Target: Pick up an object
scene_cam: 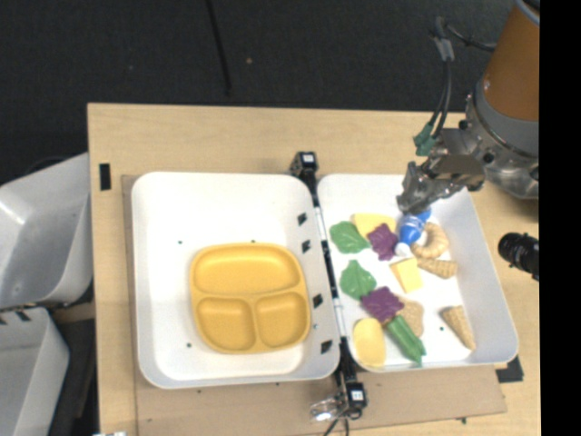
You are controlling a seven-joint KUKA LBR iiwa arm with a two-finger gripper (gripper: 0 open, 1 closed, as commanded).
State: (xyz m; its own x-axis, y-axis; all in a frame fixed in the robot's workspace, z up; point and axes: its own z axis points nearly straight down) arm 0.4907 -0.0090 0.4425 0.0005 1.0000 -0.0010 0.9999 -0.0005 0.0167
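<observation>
The yellow tray (250,296) sits in the left bin (154,271), well left of the gripper (419,209). In the right bin (486,284), toy foods lie below and left of the jaws, a blue bottle (410,232) touching their tips. Whether the jaws are apart or together, I cannot tell.

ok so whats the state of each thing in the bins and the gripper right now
gripper: low over the right bin, right above the blue bottle
blue bottle: lying among the toys, tilted
yellow divided plate: flat, right way up, in the left bin
green pepper: lying on its side
cone: lying on its side, apart from the pile
right bin: holding the toy food
</observation>
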